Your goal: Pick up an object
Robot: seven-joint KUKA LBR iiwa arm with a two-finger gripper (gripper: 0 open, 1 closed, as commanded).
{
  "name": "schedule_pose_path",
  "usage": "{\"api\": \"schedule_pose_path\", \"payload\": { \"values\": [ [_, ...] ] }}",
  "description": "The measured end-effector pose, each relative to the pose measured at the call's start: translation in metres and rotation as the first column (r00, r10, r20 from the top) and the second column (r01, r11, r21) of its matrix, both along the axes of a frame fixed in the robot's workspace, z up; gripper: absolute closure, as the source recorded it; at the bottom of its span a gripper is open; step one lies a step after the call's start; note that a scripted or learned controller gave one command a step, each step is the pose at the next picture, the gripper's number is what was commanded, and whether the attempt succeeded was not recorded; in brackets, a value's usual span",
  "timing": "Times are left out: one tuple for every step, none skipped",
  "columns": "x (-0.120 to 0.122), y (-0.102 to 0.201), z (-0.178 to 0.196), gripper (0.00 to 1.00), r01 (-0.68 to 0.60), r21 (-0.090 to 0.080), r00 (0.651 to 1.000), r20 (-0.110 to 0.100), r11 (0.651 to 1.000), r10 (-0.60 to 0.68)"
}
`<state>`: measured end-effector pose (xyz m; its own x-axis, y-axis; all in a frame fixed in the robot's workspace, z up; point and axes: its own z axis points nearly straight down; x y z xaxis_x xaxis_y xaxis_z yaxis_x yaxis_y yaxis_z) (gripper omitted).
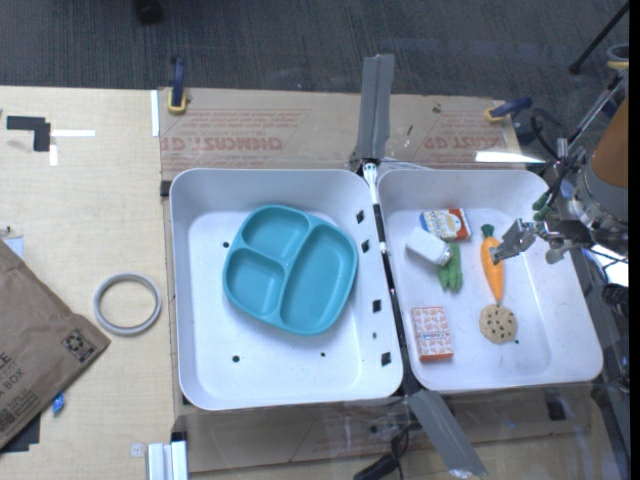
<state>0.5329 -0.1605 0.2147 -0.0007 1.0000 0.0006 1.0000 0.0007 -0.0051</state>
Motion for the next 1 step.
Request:
{"api": "schedule_pose_path", "payload": {
  "values": [
    [-0.0008,0.0198,0.0822,0.0,-0.449,-0.003,0.893,0.006,0.893,0.449]
  ]
}}
